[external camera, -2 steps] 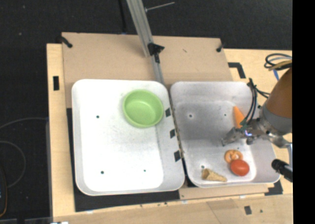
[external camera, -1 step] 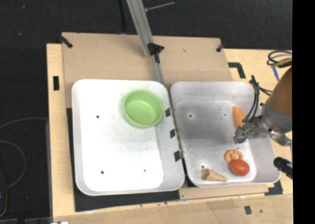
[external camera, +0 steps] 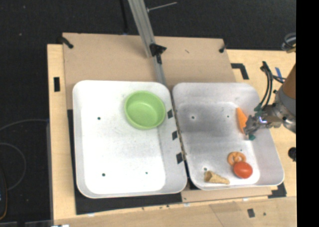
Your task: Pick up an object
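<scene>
Carrot (external camera: 241,119), one, lies by the right bin's (external camera: 209,94) right wall, gripper (external camera: 250,130) just beside it. Same bin: one tomato (external camera: 242,170), one pastry (external camera: 236,157), one cone (external camera: 216,177). Left bin (external camera: 99,171): one green bowl (external camera: 145,110).

You are looking at a robotics lab test bench (external camera: 57,121): two white bins (external camera: 84,136) sit on a plywood board over black flooring, a metal camera pole (external camera: 139,14) rising behind them, black tape markers at the corners.
</scene>
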Motion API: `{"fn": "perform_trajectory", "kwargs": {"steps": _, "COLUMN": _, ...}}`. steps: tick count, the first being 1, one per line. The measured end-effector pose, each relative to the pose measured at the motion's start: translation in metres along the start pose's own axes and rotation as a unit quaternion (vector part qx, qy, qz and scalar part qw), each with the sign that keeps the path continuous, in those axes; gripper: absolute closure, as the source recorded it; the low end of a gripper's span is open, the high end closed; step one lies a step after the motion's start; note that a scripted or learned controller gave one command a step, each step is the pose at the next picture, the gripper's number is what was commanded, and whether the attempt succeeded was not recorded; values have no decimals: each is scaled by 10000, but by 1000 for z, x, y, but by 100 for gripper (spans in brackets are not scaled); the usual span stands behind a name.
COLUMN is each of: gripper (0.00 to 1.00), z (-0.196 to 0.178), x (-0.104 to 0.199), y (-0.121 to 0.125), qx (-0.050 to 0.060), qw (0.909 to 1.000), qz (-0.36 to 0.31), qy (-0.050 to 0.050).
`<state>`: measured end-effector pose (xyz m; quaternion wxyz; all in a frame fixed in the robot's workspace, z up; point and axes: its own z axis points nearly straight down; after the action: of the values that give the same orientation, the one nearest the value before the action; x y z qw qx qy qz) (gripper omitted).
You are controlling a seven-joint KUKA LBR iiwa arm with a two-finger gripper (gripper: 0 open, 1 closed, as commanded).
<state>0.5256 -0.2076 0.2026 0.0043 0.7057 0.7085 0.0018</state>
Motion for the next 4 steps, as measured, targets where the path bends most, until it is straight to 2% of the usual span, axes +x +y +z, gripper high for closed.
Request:
{"fn": "perform_trajectory", "kwargs": {"steps": 1, "gripper": 100, "z": -42, "x": 1, "y": 4, "qx": 28, "qw": 10000, "qz": 2, "qy": 6}}
{"fn": "perform_trajectory", "kwargs": {"steps": 2, "gripper": 100, "z": -62, "x": 0, "y": 5, "qx": 21, "qw": 10000, "qz": -8, "qy": 9}}
{"fn": "perform_trajectory", "kwargs": {"steps": 3, "gripper": 100, "z": -69, "x": 50, "y": 20, "qx": 16, "qw": 10000, "qz": -21, "qy": 16}}
{"fn": "perform_trajectory", "kwargs": {"steps": 4, "gripper": 100, "z": -55, "x": 103, "y": 26, "qx": 36, "qw": 10000, "qz": -16, "qy": 19}}
